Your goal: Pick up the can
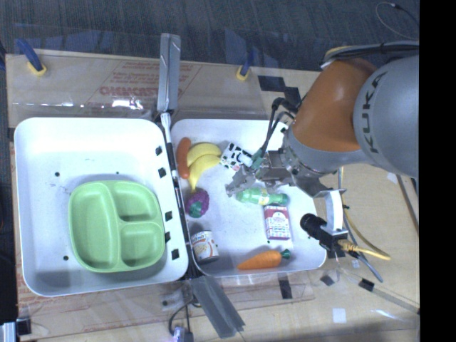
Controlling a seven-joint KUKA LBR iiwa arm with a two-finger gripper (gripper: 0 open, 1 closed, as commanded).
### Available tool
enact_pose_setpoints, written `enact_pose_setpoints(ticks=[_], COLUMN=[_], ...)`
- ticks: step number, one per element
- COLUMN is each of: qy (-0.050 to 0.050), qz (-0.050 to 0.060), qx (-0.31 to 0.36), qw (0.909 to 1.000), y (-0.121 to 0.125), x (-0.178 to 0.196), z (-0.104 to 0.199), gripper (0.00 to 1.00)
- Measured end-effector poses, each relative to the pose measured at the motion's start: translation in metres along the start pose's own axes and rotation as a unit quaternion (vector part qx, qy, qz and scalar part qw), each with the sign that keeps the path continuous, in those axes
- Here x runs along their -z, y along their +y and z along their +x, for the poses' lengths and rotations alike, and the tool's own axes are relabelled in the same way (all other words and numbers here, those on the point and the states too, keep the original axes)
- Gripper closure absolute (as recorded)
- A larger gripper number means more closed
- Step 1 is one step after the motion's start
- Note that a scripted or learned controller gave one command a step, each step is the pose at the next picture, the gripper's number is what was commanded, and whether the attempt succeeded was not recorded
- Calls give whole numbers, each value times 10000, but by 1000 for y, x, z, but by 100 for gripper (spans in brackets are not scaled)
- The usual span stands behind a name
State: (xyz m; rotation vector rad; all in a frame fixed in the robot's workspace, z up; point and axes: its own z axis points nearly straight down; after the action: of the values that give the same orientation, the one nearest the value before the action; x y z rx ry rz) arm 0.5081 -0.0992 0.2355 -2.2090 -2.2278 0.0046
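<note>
Your can [204,246] stood in the right bin [214,128], near its left wall and the near edge, with a little open floor to its right. Your claw [246,184] hung farther off, over a green bottle [262,197]. I could not tell if it was spread. The bench [64,73] was brown.

We see the arm [388,112] as a bulky rounded body of smooth grey casing, with part of the maker's name in dark capital letters along its curved shell. Above the wrist sits a broad, glossy orange band [331,105], domed like a cap. Below it we make out a metallic grey gripper [246,182] of angular plates, with thin dark cables [272,123] looping beside the wrist.
</note>
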Motion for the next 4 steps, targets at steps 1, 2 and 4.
enact_pose_setpoints(ticks=[1,2,4], qy=[-4,-10,-13], qz=[-2,-11,-12], qx=[1961,1858,3834], qw=[9806,9826,9236], y=[-31,-31,-31], x=[-45,-1,88], z=[113,201,118], gripper=[0,0,0])
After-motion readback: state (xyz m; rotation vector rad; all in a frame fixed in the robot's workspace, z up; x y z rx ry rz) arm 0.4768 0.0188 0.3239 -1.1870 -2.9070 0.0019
